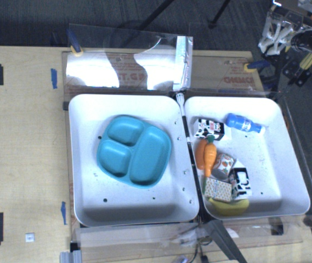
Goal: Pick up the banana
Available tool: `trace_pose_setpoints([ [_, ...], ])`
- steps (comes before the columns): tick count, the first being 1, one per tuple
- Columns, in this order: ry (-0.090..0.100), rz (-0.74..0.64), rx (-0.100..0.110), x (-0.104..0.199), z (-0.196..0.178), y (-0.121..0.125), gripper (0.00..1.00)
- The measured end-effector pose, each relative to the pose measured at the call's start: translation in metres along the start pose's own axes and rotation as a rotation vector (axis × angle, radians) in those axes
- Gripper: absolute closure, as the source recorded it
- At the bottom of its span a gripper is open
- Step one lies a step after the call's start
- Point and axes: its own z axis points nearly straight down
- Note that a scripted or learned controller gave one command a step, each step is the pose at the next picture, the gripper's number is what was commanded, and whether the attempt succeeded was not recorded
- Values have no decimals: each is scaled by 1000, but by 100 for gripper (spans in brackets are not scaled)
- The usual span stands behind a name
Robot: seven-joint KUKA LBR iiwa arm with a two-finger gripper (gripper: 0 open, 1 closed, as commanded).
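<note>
**Banana lies wedged at near wall of crowded right bin**

A pale wooden bench (18,163) carries two shallow white bins side by side, seen from above at a slant. Black and blue tape marks dot the bench top, and dark carpet runs behind it, crossed by the black legs of a stand. A clear sheet (128,64) catching bright glare stands at the back of the left bin (84,119).

The left bin holds a blue divided plate (134,151), set roughly at its middle with bare white floor all round it.

The banana (230,205) lies along the near wall of the right bin (279,163), toward that bin's left corner, partly covered by a patterned packet (218,189). Stacked above it along the left wall are a black-and-white box (241,182), a small grey packet (223,166), a carrot (207,153) and a black-and-white carton (208,128). A blue bottle (243,124) lies on its side near the far wall. The right half of this bin is bare.

The arm's hardware (287,21) sits at the upper right, well apart from both bins; whether the claw is released or clenched cannot be told.
</note>
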Motion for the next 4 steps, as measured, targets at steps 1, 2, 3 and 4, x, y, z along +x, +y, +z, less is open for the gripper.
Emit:
trace_pose_setpoints([
  [1, 0, 225, -1, -8, 0, 4, 100],
  [2, -2, 499, 4, -9, 0, -6, 100],
  [3, -2, 335, 5, 6, 1, -11, 100],
  [4, -1, 330, 5, 18, 0, -22, 100],
])
